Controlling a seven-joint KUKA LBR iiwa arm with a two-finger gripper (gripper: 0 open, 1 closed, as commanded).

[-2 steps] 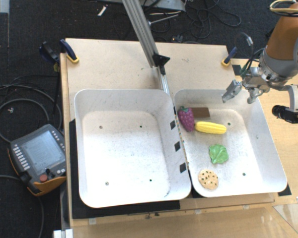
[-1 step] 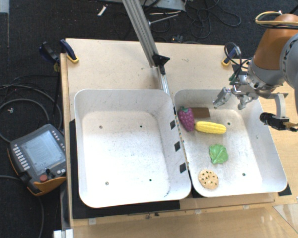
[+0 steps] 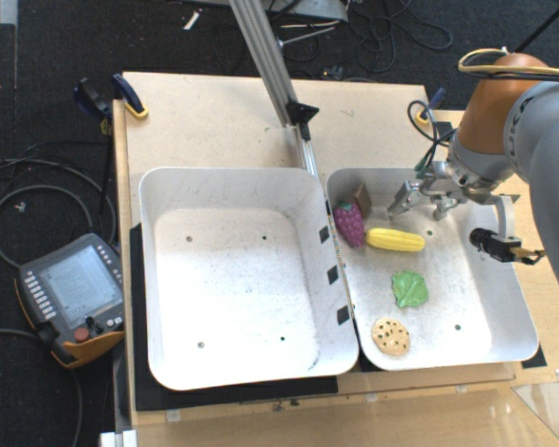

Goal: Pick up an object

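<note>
My gripper (image 3: pixel 421 196) hangs over the upper part of the right bin (image 3: pixel 489 319), fingers spread apart with nothing between them, above and just right of the yellow corn cob (image 3: pixel 396 240), not touching it. In that bin the corn lies level beside a purple grape bunch (image 3: pixel 349 223), which sits against the left wall with a small brown block (image 3: pixel 361 196) just above it; a green leaf (image 3: pixel 410 290) lies below the corn, and a speckled cookie (image 3: pixel 390 336) near the front rim. The left bin (image 3: pixel 158 277) sits alongside, touching the right one.
</note>
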